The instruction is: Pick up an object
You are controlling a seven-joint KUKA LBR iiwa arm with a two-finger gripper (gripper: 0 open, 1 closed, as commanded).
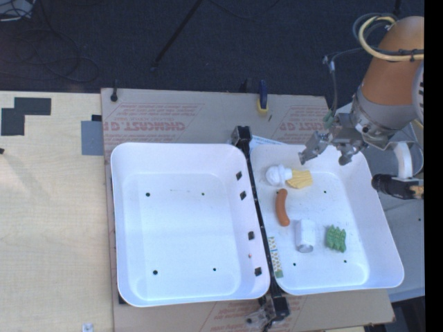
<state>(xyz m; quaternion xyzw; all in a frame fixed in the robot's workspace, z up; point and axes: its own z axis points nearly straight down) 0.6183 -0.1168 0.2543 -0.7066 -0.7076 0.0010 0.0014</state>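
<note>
The right bin (367,254) holds several small objects: a white rounded piece (278,176), a yellow corn-like piece (300,180), an orange sausage (282,207), a grey-white can on its side (304,235) and a green bunch (336,238). My gripper (325,152) hangs above the bin's far edge, up and to the right of the yellow piece. Its two fingers are spread apart with nothing between them.
The left bin (138,282) lies beside the right one, with a black clip strip (248,192) along the shared edge. A blue clamp (262,97) stands at the cardboard's far edge. The arm's orange band (391,68) rises at the right.
</note>
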